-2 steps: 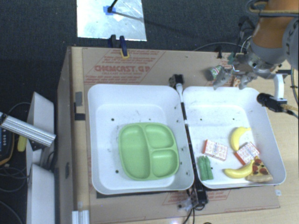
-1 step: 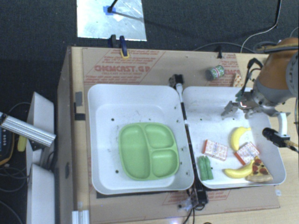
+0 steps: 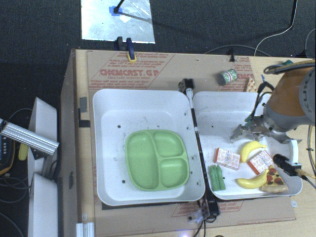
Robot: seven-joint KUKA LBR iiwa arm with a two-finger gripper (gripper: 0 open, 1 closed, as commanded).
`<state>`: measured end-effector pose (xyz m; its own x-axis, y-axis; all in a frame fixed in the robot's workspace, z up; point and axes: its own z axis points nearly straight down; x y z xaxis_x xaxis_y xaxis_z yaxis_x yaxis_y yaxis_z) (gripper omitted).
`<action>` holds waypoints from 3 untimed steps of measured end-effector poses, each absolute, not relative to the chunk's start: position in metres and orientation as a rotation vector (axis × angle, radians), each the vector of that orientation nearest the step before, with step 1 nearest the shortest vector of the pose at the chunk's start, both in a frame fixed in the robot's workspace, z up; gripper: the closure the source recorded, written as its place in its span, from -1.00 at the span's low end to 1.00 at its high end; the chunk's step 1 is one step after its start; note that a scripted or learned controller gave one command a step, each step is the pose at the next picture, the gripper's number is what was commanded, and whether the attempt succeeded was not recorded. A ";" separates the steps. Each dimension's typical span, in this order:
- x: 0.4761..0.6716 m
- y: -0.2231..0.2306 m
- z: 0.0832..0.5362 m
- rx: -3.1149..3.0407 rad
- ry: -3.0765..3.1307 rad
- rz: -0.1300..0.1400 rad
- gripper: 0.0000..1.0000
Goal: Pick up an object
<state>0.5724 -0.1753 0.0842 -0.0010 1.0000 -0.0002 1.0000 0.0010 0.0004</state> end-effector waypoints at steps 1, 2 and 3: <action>0.497 -0.205 0.084 2.221 2.220 -0.001 -1.00; 0.499 -0.204 0.095 2.216 2.220 0.005 1.00; 0.500 -0.204 0.106 2.214 2.219 0.008 1.00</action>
<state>0.4999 -0.2042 0.1059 -0.0022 1.0000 -0.0016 1.0000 0.0022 0.0087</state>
